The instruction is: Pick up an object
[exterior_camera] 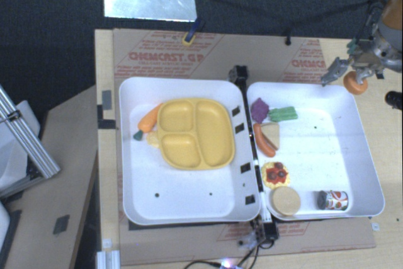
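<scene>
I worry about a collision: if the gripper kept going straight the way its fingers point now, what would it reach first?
Probably the right white bin, its bare floor near the far corner. The gripper points down-left over that rim; depth is unclear, so the rim itself could come first.

Grey arm with an orange tip

The arm is showing pale grey metal casing, dark cables trailing along its wrist, and a rounded orange piece sitting at its lower end.
</scene>
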Controlling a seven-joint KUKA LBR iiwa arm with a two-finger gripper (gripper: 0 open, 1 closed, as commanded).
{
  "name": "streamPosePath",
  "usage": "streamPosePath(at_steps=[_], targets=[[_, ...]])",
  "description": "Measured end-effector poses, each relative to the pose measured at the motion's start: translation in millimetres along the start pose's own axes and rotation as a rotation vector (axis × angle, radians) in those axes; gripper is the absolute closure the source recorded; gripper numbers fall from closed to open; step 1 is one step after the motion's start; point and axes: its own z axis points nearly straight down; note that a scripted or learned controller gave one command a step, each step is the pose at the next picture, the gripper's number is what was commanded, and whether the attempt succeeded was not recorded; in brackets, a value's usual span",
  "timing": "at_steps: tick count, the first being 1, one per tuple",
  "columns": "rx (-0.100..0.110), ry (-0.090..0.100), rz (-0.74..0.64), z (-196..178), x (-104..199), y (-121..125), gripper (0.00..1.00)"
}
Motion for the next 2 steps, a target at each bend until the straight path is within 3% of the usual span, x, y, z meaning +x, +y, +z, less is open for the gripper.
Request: streamPosePath(at_steps=[2], targets=[[0.004,0.001,0.002,121,0,-8,0.00]])
